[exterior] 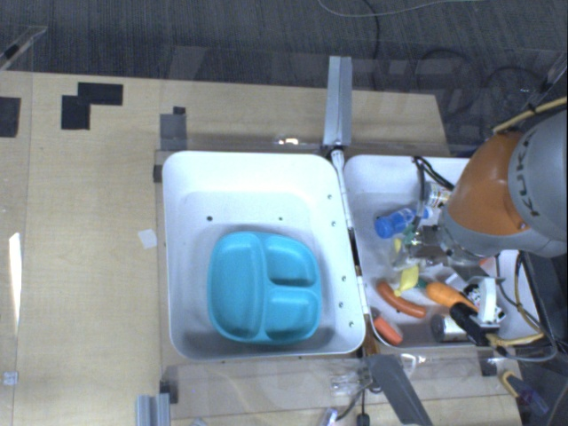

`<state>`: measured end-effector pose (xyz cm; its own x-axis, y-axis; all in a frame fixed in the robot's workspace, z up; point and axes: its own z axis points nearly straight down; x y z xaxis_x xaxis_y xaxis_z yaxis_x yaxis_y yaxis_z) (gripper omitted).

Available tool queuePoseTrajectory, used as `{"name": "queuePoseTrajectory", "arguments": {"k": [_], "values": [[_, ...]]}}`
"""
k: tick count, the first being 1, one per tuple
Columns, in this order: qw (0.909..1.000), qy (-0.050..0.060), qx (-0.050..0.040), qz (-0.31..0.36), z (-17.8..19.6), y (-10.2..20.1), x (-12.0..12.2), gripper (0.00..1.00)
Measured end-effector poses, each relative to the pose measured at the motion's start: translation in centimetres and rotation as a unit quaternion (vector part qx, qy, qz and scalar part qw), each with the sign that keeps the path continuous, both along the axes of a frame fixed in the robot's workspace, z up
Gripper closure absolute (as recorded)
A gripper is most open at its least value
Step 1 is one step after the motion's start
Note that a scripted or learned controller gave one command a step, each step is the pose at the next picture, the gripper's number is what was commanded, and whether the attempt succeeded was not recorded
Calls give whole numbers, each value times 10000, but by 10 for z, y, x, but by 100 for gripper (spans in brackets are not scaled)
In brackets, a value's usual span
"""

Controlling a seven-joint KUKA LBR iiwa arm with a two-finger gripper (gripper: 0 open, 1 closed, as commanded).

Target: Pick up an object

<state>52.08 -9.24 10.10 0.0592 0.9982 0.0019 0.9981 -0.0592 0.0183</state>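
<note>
The right bin (377,180) holds several small objects: a blue piece (391,224), a yellow piece (407,279), a red-orange sausage shape (400,301), an orange carrot shape (443,293) and another orange piece (386,329) at the front edge. My gripper (417,248) hangs low over this pile, just above the yellow piece and beside the blue one. The arm's grey and orange wrist (491,193) covers the bin's right half.
The left bin (191,189) contains a blue divided tray (264,285). A metal post (337,105) stands between the bins at the back. A black object (448,327) lies at the right bin's front. Cables run along the far right.
</note>
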Motion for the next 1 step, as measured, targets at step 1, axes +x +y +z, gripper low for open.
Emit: {"name": "queuePoseTrajectory", "arguments": {"k": [1], "values": [[9961, 80, 2, -880, 107, 33, 45, 100]]}}
